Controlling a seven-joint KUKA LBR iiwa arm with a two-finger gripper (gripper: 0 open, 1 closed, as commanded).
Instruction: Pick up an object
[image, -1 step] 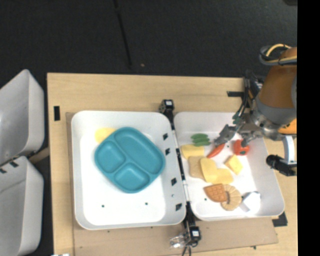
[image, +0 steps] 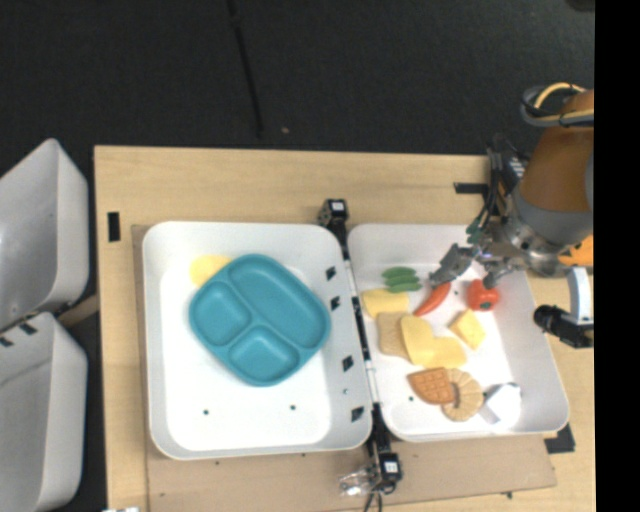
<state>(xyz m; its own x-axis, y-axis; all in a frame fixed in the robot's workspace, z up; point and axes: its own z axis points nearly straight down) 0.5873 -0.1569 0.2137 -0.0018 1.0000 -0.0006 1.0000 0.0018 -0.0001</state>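
The right bin holds several toy foods. Among them are a green piece, a yellow block, an orange-red pepper, a small red piece, a yellow cube, a pale yellow slab and a brown waffle-like piece. My gripper hangs over the bin's back right part, just above the pepper and the red piece. Its fingers are spread and nothing sits between them.
The left bin carries a teal divided plate with a yellow piece at its back left edge. A white scrap lies in the right bin's front corner. Black clips sit along the seam between the bins.
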